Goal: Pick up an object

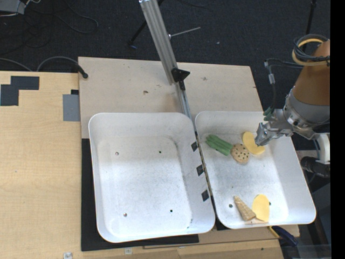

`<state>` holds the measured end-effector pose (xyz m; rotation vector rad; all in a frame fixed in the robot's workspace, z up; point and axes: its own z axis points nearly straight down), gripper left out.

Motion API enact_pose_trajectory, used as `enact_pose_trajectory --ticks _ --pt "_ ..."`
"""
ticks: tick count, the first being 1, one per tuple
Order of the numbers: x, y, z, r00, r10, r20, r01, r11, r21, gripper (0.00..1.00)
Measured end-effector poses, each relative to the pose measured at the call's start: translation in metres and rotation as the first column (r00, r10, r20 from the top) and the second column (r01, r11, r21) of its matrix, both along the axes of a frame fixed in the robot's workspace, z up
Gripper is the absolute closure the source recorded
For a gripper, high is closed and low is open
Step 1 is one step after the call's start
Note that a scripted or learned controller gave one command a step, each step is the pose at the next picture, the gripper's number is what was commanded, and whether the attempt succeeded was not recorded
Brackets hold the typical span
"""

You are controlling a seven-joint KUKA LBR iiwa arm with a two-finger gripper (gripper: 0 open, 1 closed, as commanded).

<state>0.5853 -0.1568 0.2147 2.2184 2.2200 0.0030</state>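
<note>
In the right bin (pixel 285 198) lie a green ridged piece (pixel 218 144), a round tan cookie (pixel 240 154), a yellow piece (pixel 251 143) and, near the front, a tan cone (pixel 243 208) beside another yellow piece (pixel 261 207). My gripper (pixel 262 136) hangs at the right side of the upper yellow piece, its tip touching or just above that piece's edge. The arm's orange band and grey wrist rise to the right of it.
The left bin (pixel 108 198) stands beside the right one, with black clips (pixel 200 169) along the shared wall. A slanted aluminium bar (pixel 161 42) rises behind the bins. Cables hang at the arm's right.
</note>
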Motion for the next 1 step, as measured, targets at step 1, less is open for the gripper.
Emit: enact_pose_trajectory --ticks 1 --pt "-0.0009 0.0444 -0.0010 1.000 0.004 -0.007 -0.004 1.000 0.003 1.00"
